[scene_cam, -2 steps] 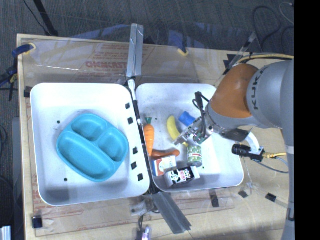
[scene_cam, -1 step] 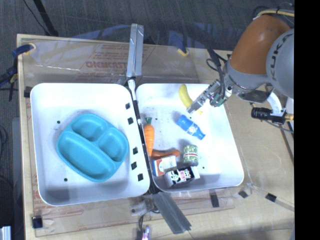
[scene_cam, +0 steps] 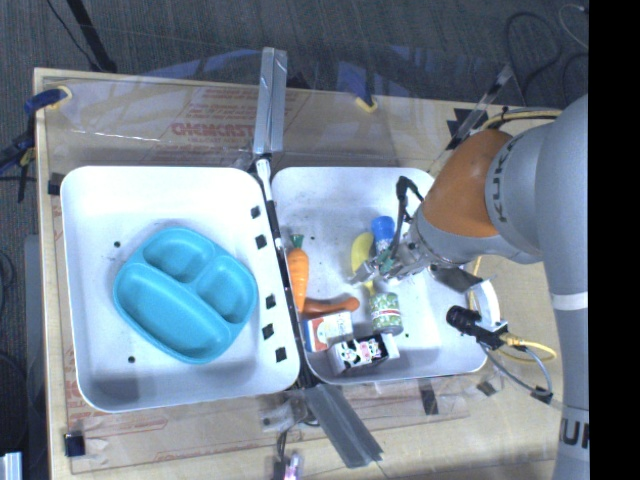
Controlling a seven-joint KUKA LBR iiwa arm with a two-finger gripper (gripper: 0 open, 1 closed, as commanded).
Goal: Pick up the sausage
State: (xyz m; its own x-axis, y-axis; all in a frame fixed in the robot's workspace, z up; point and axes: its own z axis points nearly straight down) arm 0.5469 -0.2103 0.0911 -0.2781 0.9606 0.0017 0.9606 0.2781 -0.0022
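Sausage (scene_cam: 330,305) lies in the right bin (scene_cam: 452,360), a reddish-brown link stretched roughly left to right in the lower left part of that bin. Its left end sits just beside the lower tip of the carrot (scene_cam: 298,277), which stands along the bin's left wall, and a red-topped carton (scene_cam: 329,329) lies touching or nearly touching it just below. A black-and-white milk carton (scene_cam: 361,351) rests below that, close to the bin's near wall.

Room around the sausage is tight on the left and below, where the wall, carrot and cartons crowd it; the bin floor above it, between the carrot and the banana (scene_cam: 361,253), is bare and white. To its right stands a small green-labelled can (scene_cam: 385,311), near but apart from the sausage's right end. A blue bottle (scene_cam: 383,233) lies just beside the banana's upper end.

The gripper (scene_cam: 385,265) hangs over the middle of the right bin, above the can and beside the banana, to the right of the sausage and not touching it. How far its jaws are parted I cannot tell.

The left bin (scene_cam: 90,198) holds a blue divided plate (scene_cam: 184,293), tilted diagonally, with open white floor all around it. Both bins sit side by side on the tabletop (scene_cam: 120,108).
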